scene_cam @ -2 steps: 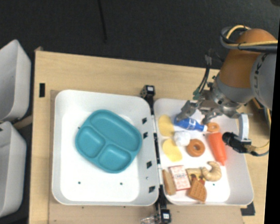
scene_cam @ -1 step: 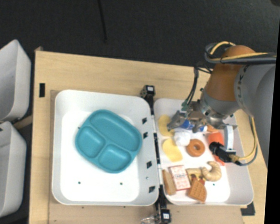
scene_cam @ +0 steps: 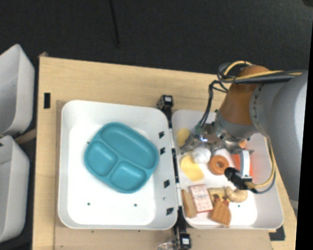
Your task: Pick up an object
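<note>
The right bin (scene_cam: 268, 211) holds several toy foods. A yellow piece (scene_cam: 192, 169) lies at its left side, and a smaller yellow piece (scene_cam: 183, 135) sits near the far left corner. A brown donut (scene_cam: 218, 164) rests in the middle, with an orange-red item (scene_cam: 246, 164) to its right. Along the near edge lie a pink box (scene_cam: 200, 197), a waffle (scene_cam: 221, 212), a brown stick (scene_cam: 188, 203) and a tan mushroom shape (scene_cam: 237, 195). My gripper (scene_cam: 200, 143) hangs low over the bin's far left part, just above a small white object (scene_cam: 201, 154) between the yellow pieces and the donut.
The left bin (scene_cam: 70, 196) holds a blue divided plate (scene_cam: 121, 157) at its middle. The grey arm with its orange band (scene_cam: 239, 104) comes in over the right bin's far right corner. A ridge with black clips (scene_cam: 170, 166) separates the two bins.
</note>
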Tool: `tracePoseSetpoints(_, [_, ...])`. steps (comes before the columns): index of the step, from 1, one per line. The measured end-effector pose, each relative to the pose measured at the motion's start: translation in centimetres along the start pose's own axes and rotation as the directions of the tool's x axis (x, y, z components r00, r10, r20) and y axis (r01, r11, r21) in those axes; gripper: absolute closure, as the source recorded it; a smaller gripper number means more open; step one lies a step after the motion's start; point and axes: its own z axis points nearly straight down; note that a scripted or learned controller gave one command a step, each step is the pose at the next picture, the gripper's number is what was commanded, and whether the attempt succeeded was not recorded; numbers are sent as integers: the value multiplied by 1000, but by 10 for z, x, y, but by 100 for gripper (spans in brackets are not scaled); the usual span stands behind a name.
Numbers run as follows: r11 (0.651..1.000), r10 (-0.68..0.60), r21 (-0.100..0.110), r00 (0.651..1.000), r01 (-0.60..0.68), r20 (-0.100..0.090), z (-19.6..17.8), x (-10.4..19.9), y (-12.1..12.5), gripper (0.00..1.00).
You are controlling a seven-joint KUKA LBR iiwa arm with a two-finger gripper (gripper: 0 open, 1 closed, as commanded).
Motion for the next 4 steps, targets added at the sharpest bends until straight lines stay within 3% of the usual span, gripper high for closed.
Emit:
tracePoseSetpoints(1, [1000, 6, -5, 1000, -6, -1, -13, -1, 2, 100])
tracePoseSetpoints(3, [1000, 2, -10, 1000, -2, 0, -111, -11, 10, 100])
tracePoseSetpoints(4, [1000, -3, -8, 1000, 3, 0, -142, -13, 11, 100])
